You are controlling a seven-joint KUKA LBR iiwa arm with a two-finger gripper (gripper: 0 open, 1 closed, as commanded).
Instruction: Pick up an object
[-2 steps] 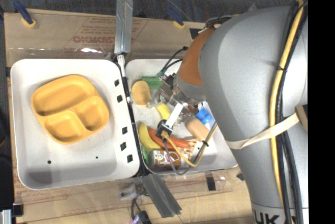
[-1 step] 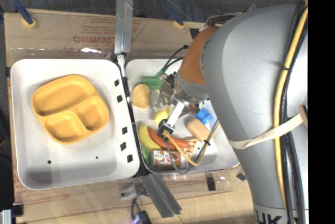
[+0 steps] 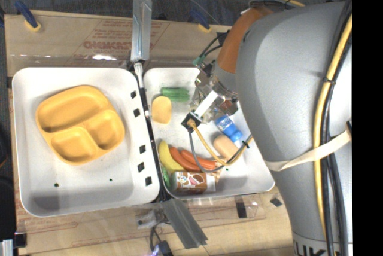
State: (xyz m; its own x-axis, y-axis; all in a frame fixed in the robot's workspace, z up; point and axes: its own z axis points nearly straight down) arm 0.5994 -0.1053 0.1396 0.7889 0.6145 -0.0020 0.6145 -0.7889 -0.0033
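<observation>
Camera view: tool, finger state cannot be told, poised low over the right shallow white bin. Beside it: blue plastic bottle, pale yellow block, green cylinder, yellow banana. Candidates lie loose, apparently awaiting selection. Left white bin: yellow divided plastic tray.

Left bin: yellow tray fills centre. Right bin: items crowd front, arm overhangs right.

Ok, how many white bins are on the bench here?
2. The left bin holds a yellow divided tray; the right bin holds the small items, partly covered by the arm.
</observation>
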